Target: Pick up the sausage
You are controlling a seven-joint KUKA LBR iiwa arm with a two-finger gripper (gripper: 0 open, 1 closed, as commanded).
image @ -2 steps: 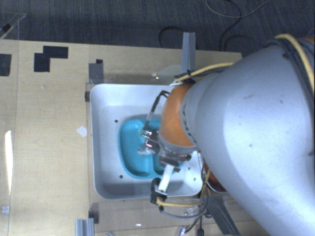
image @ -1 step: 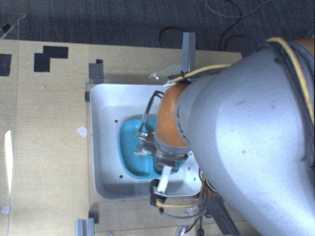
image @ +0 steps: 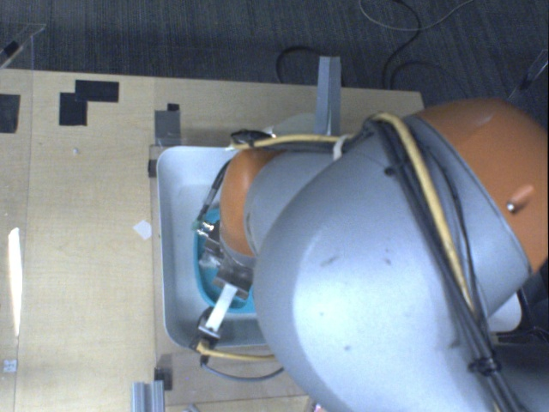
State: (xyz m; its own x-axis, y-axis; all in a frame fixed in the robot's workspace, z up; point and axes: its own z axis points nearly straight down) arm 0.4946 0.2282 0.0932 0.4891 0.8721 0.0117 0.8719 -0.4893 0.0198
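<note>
- The arm (image: 377,264) leans low over the white bin (image: 176,230), presumably reaching for the sausage.
- Its bulk covers the gripper, so open or closed, I cannot tell.
- Something blue (image: 210,281) sits beneath the wrist; the sausage's place is hidden.

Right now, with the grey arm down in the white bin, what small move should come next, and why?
Probably a short straight lift. The grey arm with its orange band covers most of the shallow white bin, and its wrist sits low over a blue object. The sausage is hidden, so rising a little would reveal whether anything was picked.
</note>
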